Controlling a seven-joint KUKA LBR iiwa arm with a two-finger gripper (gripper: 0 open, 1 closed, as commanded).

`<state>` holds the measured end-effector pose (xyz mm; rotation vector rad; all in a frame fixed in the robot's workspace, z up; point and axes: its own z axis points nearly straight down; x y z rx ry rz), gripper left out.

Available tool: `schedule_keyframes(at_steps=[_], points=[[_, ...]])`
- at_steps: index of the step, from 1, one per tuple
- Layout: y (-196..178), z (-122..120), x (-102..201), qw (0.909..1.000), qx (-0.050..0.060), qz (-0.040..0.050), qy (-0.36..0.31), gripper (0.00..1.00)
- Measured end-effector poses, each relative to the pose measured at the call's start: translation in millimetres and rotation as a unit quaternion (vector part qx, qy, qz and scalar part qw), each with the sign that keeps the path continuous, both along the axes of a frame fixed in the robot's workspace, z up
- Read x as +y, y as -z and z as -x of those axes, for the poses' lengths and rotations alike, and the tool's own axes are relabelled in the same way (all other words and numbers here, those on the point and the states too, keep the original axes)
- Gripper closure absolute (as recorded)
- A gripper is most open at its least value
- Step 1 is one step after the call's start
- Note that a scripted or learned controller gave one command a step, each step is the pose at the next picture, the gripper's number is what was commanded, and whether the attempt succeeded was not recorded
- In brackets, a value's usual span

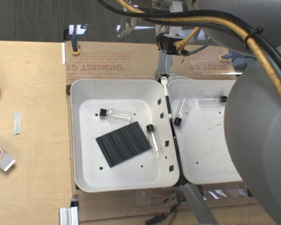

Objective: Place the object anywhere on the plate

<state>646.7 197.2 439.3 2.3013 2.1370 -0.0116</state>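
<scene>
Vials: four clear ones with black caps. Two sit in the left bin (84,172), one (115,114) just above the ribbed black plate (124,144), one (152,138) touching its right edge. Two more (180,112) (211,100) lie in the right bin (201,172). We judge them light, stiff, slick, likely to roll, so pinch across mid-body. Arm (257,139) covers the right bin's far side; we cannot tell the claw's state or how far off the vials lie.
</scene>
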Motion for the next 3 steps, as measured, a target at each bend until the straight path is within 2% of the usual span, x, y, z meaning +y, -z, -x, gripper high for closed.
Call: schedule_keyframes(at_steps=[1,2,3], points=[[92.6,3.4,30.5,0.9558,-0.002,0.0008,0.294,0.00],[47.5,-6.9,29.5,0.8667,-0.003,0.0002,0.499,0.00],[39.0,-8.3,25.4,0.8649,-0.003,0.0019,0.502,1.00]])
